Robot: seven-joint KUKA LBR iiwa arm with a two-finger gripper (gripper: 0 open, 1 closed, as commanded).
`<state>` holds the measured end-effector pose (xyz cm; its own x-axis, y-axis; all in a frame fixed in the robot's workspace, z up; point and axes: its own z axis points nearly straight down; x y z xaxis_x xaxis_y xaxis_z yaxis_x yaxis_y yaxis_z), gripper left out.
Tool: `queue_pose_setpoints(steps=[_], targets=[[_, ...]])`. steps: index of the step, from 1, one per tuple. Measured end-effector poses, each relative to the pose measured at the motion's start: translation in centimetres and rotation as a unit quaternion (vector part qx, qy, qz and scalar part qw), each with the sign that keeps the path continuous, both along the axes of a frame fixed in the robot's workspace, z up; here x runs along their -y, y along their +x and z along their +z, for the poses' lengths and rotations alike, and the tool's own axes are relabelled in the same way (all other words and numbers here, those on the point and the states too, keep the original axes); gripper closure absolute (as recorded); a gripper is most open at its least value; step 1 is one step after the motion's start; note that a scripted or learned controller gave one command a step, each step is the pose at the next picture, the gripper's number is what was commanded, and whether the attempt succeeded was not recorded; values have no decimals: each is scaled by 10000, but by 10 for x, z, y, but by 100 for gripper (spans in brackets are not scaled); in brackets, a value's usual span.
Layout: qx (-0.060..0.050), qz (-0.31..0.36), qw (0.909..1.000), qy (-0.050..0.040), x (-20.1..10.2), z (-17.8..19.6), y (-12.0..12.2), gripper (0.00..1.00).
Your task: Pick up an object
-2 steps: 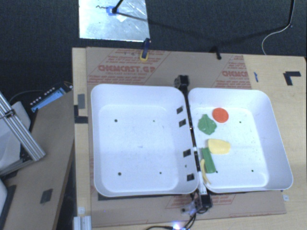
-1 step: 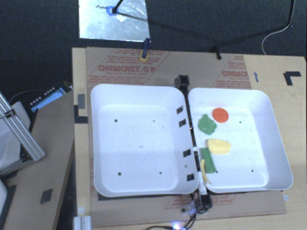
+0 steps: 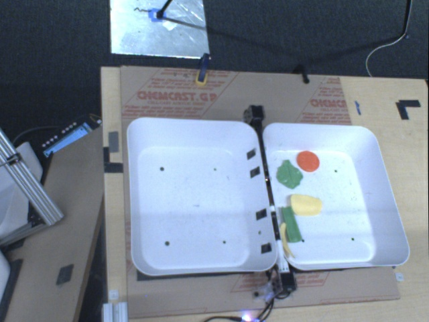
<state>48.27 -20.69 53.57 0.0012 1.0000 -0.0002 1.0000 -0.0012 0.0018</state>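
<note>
Whether the hand is apart or together cannot be told here.

The tabletop (image 3: pixel 110 86) takes up most of the frame, and a brown cardboard sheet (image 3: pixel 281 92) with red lettering lies flat on it. On the cardboard two shallow white bins sit side by side, their inner rims touching along a line of black clips down the middle. The left bin (image 3: pixel 191 200) has only small dark dots on its floor. The right bin (image 3: pixel 375 200) holds all the loose pieces, gathered on its left half near the shared rim.

At the top left of the frame a crinkled silver sheet (image 3: pixel 157 17) lies on the dark floor, well apart from the bins. At the left edge a metal frame (image 3: pixel 30 190) runs down at a slant, and above it lies a blue and black device (image 3: pixel 67 136).

In the right bin, a yellow piece (image 3: pixel 305 204) lies near the middle of the group. Above it is a green leafy piece (image 3: pixel 289 173), and just beside that, to its upper right, a red-orange disc (image 3: pixel 308 160). Below the yellow piece a dark green strip (image 3: pixel 291 223) lies lengthwise, with a thin yellow piece (image 3: pixel 284 239) touching its left side. A small yellow clip (image 3: pixel 201 78) sits on the top edge of the cardboard.
</note>
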Motion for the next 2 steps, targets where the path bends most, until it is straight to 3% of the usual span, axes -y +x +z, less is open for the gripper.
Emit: queue_pose_setpoints(steps=[1, 2], targets=[[25, 36, 10000, -18, -1, 0, 83, 100], [4, 36, 10000, 5, -42, 0, 11, 100]])
